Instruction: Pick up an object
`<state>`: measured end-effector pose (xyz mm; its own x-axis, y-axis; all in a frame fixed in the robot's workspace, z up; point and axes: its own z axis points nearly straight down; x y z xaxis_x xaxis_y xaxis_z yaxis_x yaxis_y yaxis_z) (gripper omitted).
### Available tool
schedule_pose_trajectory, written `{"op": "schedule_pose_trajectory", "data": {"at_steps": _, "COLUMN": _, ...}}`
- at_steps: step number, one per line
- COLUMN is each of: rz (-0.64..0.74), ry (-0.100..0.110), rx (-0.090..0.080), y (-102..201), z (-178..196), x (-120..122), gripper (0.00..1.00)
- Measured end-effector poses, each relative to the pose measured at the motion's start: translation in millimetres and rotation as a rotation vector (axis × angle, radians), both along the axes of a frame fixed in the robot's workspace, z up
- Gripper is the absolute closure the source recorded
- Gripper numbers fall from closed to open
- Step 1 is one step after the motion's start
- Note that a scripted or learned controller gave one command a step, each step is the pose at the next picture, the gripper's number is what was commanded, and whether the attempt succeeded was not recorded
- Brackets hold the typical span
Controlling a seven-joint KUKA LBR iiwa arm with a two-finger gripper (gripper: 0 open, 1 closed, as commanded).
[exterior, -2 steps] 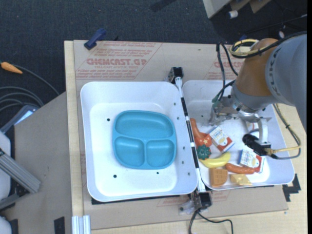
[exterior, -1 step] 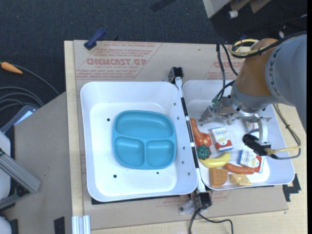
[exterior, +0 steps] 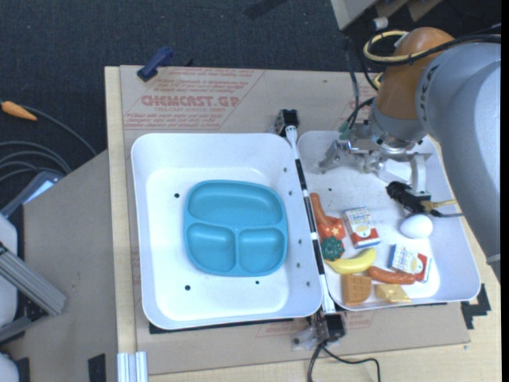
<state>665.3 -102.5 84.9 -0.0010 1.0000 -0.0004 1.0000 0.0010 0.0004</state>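
Nearby, banana [exterior: 352, 261], egg [exterior: 415, 227] and carrot [exterior: 316, 209] crowd the right bin [exterior: 350, 188].

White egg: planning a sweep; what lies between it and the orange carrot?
In the camera view, a small red-and-white carton lies between the white egg and the orange carrot.

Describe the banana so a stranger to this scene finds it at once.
Take the right white bin, the one crowded with toy food. Toward its lower end in the camera view, near its left wall, the banana lies just below a green piece and above a tan bread-like piece. It is the only bright yellow crescent there.
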Motion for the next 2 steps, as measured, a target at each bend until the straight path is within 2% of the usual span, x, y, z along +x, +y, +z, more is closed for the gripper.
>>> {"op": "schedule_pose_trajectory", "data": {"at_steps": 1, "rz": -0.001, "ry": 0.003, "rx": 0.001, "y": 10.9, "z": -0.3, "x": -33.4, "gripper": 0.0}}
{"op": "schedule_pose_trajectory", "data": {"at_steps": 2, "rz": -0.001, "ry": 0.002, "rx": 0.001, "y": 11.1, "z": 9.8, "x": -33.0, "gripper": 1.0}}
